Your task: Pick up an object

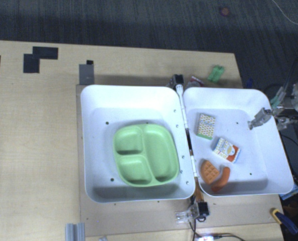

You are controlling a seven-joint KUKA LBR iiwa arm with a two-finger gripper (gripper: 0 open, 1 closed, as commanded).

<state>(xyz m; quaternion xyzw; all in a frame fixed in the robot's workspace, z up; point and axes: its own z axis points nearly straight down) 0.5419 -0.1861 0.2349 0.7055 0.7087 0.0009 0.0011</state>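
Writing on carton (225, 150) too small to read. Lying in right bin (239, 97), near patterned card (206, 126) and waffle (208, 170). Gripper (259, 118) at right rim, apparently open, empty. Wooden bench (33, 134), dark carpet (139, 14).

soft, evenly lit, slightly blurry

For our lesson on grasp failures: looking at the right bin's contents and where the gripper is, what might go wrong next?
1. The small carton and the orange food toy lie close together, so the gripper may nudge one while reaching for the other.
2. The patterned packet lies flat on the bin floor, so the fingers could slide over it.
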